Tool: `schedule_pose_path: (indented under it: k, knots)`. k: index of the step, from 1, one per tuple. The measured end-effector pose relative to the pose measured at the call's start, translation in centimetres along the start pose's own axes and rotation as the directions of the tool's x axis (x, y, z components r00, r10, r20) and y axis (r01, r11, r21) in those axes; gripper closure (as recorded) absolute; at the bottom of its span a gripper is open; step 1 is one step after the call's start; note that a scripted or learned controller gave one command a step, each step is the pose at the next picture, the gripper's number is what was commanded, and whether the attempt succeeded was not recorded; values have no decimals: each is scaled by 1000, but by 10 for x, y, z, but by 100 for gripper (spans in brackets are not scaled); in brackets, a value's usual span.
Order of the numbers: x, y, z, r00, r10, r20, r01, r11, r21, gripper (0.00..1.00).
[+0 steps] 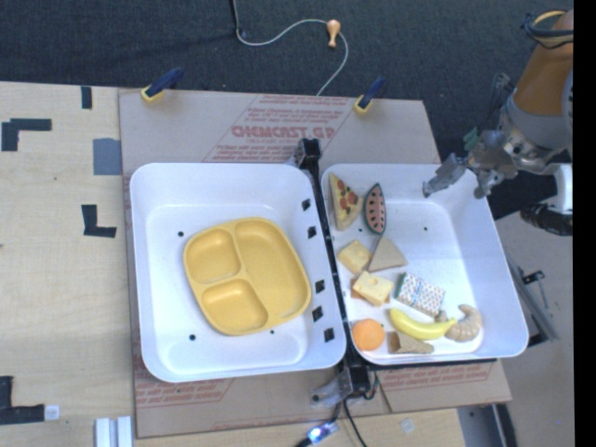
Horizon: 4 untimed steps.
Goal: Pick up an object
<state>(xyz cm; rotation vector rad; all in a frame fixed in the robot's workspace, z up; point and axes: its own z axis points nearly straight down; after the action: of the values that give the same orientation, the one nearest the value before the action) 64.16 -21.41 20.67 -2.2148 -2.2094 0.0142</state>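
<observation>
My gripper [457,185] hangs over the far right corner of the right bin [504,266], open, with nothing between its fingers. The toy foods lie to its left and nearer the front. A pizza slice [344,200] and a watermelon slice [374,209] lie by the bin's far left side. Below them are a cheese wedge [354,256], a tan triangular slice [388,254] and a yellow cheese block [372,289]. A blue-and-white patterned block [422,295], a banana [416,324], an orange [369,334] and a pale croissant-shaped piece [469,322] crowd the front.
The left bin [154,214] holds a yellow divided plate [246,275]. A black divider [319,250] with clips runs between the bins. Two clamps [161,84] [370,93] pin the cardboard sheet at the back, and a cable [279,35] trails beyond it.
</observation>
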Motion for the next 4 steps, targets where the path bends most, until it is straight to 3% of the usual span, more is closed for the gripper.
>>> schedule_pose_path:
  k: [1, 3, 4]
  knots:
    - [1, 3, -10, 1000, -4, 3, 4, 1000, -14, 0]
    - [0, 3, 99, 1000, -4, 3, 4, 1000, -9, 0]
    - [1, 3, 124, 1000, -6, 5, 6, 1000, -14, 0]
